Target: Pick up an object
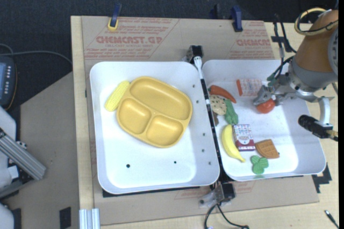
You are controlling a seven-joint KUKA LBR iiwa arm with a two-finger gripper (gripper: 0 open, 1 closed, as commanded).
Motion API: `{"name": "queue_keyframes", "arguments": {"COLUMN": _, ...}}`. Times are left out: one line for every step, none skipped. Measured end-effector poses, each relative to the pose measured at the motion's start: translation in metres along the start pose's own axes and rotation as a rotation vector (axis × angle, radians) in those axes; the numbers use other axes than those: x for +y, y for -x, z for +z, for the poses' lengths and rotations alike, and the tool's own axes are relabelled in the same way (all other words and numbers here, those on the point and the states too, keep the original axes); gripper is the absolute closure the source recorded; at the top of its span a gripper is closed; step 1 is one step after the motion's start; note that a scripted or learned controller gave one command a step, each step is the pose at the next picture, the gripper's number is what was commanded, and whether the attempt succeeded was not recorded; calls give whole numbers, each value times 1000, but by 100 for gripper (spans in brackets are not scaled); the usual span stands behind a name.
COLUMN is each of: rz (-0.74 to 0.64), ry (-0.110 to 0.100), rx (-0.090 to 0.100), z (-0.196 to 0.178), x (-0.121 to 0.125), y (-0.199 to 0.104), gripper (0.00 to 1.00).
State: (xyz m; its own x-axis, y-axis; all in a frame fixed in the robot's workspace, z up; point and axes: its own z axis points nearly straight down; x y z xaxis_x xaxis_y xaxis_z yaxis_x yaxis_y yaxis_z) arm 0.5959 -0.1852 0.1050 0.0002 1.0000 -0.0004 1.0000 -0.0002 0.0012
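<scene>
End effector (267, 98) low in the right bin (301, 160), right at a red tomato-like toy (265, 107).

Cardboard sheet (161, 34) on the table reads "CHEMCAST G.P" in red, printed again partly near the far right corner; small packets in the right bin have print too small to read. The red toy lies just below and touching the end effector tips, near the bin's far right side; can't tell if the tips are open or closed, or if they actually grip it. Same bin: carrot-like orange piece (222, 93), cookie (217, 105), green veg (231, 113), banana (231, 143), red-white packet (243, 136), bread slice (267, 148), broccoli (258, 164), another packet (248, 86). Left bin (107, 158): yellow divided tray (155, 111), corn cob (116, 95) touching its left edge.
</scene>
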Motion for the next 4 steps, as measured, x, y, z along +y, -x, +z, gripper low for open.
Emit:
{"name": "queue_keyframes", "arguments": {"rz": 0, "ry": 4, "rx": -2, "z": -47, "x": -1, "y": 8, "gripper": 100}}
{"name": "queue_keyframes", "arguments": {"rz": 0, "ry": 5, "rx": -3, "z": -91, "x": 4, "y": 12, "gripper": 100}}
{"name": "queue_keyframes", "arguments": {"rz": -1, "ry": 4, "rx": -2, "z": -122, "x": 5, "y": 12, "gripper": 100}}
{"name": "queue_keyframes", "arguments": {"rz": -5, "ry": -1, "rx": 2, "z": -126, "x": 7, "y": -39, "gripper": 100}}
